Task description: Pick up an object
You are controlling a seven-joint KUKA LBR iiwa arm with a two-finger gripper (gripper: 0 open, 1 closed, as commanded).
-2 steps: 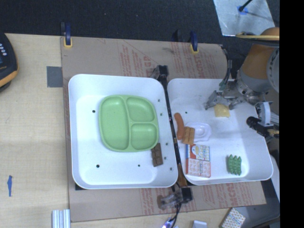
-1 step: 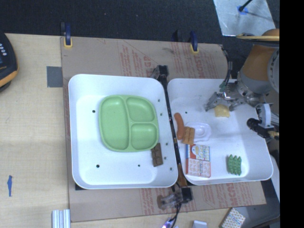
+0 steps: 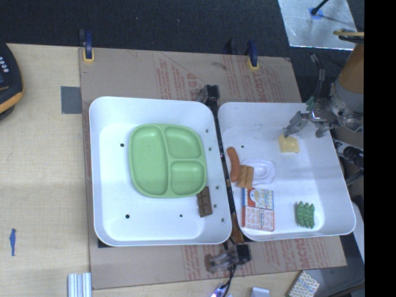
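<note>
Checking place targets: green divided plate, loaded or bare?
Bare. All three compartments of the green divided plate show plain green; the brown block lies outside it, on the left bin floor.

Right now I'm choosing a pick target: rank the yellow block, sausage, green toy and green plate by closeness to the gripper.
From the gripper:
1. Yellow block, just below it.
2. Sausage, right bin's left edge.
3. Green toy, right bin's near corner.
4. Green plate, left bin.
Two and three are close.
</note>
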